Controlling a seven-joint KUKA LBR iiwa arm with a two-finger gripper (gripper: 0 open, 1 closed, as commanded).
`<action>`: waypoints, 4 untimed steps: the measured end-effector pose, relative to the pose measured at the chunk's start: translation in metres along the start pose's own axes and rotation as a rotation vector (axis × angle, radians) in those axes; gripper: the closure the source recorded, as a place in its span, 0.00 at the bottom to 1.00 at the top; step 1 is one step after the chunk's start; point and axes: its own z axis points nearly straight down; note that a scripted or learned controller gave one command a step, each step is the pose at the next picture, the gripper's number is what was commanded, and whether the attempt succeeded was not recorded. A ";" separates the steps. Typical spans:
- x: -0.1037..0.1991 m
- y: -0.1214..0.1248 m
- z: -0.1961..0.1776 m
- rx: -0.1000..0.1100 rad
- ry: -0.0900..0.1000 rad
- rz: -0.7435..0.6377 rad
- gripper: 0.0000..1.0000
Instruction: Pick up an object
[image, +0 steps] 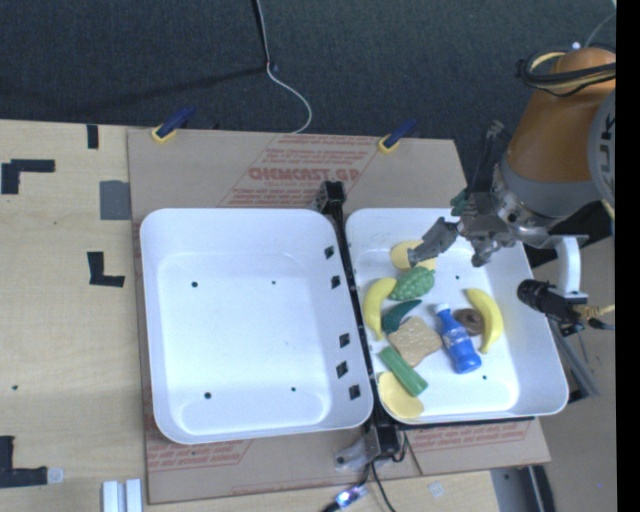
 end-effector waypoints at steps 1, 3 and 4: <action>0.039 0.046 0.078 0.004 0.001 -0.004 0.00; 0.002 0.100 0.180 -0.001 0.000 -0.001 0.00; 0.033 0.102 0.055 -0.013 0.000 -0.004 0.00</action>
